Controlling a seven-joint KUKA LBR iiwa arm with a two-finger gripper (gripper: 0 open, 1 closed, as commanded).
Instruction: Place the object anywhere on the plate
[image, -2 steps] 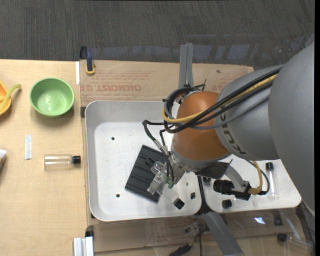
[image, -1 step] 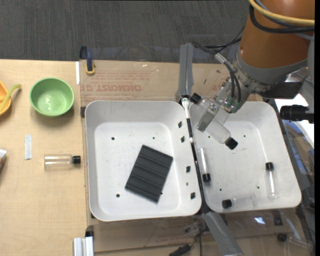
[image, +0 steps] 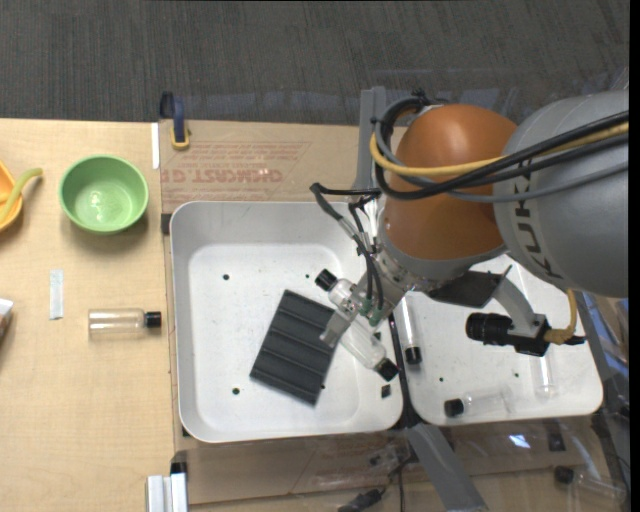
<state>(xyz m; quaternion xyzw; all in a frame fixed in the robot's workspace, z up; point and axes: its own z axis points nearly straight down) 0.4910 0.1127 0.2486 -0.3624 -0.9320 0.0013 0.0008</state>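
A tan bench (image: 90, 400) is backed by grey carpet. A green bowl (image: 104, 194) and a clear bottle (image: 124, 320) are seen at nine o'clock. In the left white bin (image: 200, 380) a ribbed black plate (image: 294, 346) lies flat; at its two o'clock corner a clear black-capped bottle (image: 345, 297) is overlapped by the gripper (image: 352, 322), whose grip cannot be told.

Before you, two white bins (image: 200, 330) sit on a tan bench (image: 90, 400). In the left bin lies a dark grey, ribbed plate (image: 292, 347), with a clear bottle (image: 340, 292) capped in black beside it. The arm (image: 570, 190) is grey, its band (image: 445, 185) orange, its cables yellow and black. On the bench you see a green bowl (image: 104, 194) and a clear vial (image: 122, 320) with a black cap.
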